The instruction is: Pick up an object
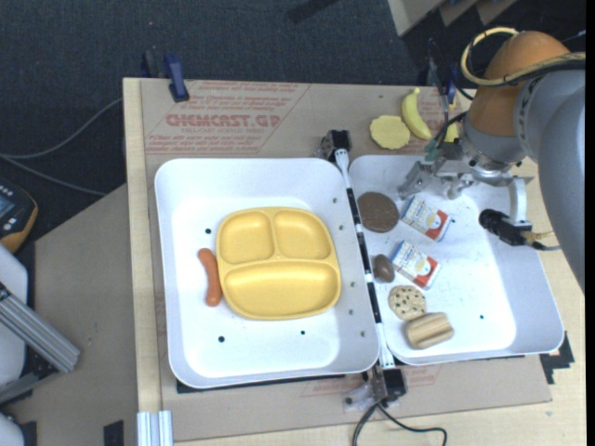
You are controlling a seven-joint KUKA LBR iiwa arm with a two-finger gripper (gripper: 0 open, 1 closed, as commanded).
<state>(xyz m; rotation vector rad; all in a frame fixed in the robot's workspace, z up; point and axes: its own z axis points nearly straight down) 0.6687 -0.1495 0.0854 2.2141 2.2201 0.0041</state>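
My gripper hangs low over the far left part of the right bin, under the grey arm with its orange band. Just below it lies a small white and orange carton, beside a flat brown round patty. A second small carton, a little brown piece, a chocolate-chip cookie and a tan bread roll lie nearer the front along the bin's left side. I see nothing held in the gripper.
The left bin holds a yellow divided plate with an orange sausage beside it. A banana and a yellow round slice lie on the bench behind the right bin.
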